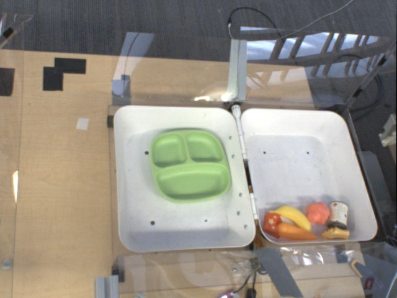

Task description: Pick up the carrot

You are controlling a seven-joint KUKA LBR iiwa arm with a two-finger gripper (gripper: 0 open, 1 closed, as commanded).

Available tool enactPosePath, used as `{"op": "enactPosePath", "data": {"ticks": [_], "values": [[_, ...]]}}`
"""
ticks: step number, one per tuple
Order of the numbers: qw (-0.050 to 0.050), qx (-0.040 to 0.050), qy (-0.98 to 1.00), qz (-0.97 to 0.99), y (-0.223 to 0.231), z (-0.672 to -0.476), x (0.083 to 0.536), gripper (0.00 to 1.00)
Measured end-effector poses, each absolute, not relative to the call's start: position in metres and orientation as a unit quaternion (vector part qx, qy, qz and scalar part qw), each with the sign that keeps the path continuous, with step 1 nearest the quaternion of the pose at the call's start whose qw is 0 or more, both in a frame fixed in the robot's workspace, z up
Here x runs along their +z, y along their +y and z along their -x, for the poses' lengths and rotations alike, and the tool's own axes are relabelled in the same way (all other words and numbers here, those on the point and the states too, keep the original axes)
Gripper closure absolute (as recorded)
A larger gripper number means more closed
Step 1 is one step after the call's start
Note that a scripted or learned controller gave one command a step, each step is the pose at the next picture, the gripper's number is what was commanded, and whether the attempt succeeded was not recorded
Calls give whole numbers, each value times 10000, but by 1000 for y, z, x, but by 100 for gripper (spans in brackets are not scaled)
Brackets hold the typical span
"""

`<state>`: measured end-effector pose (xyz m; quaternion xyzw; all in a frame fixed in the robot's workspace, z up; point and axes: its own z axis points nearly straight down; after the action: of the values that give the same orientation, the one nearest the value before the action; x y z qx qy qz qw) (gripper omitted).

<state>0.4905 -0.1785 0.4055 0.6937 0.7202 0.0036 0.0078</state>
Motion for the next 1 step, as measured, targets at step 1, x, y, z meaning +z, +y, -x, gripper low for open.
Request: {"op": "enactPosePath", "data": {"ticks": [1], "values": [[37, 16, 7352, -6778, -175, -496, 437, 100]]}}
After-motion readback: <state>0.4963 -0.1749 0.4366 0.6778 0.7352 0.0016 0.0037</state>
